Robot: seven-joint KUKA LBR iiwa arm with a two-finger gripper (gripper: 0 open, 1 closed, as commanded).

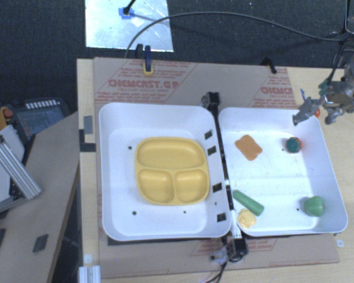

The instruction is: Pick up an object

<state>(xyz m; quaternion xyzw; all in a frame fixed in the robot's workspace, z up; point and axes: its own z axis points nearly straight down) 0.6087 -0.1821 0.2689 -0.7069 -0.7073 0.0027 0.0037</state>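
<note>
The gripper [316,111] is held at the frame's right, fingers apart and empty, poised above the teal ball [292,144] for descent

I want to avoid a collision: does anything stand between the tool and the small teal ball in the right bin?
Nothing visible does. The tool is above the right bin's far edge, near the teal ball.

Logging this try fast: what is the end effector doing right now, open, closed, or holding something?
End effector: open, holding nothing, above the far right corner of the right bin.
</note>
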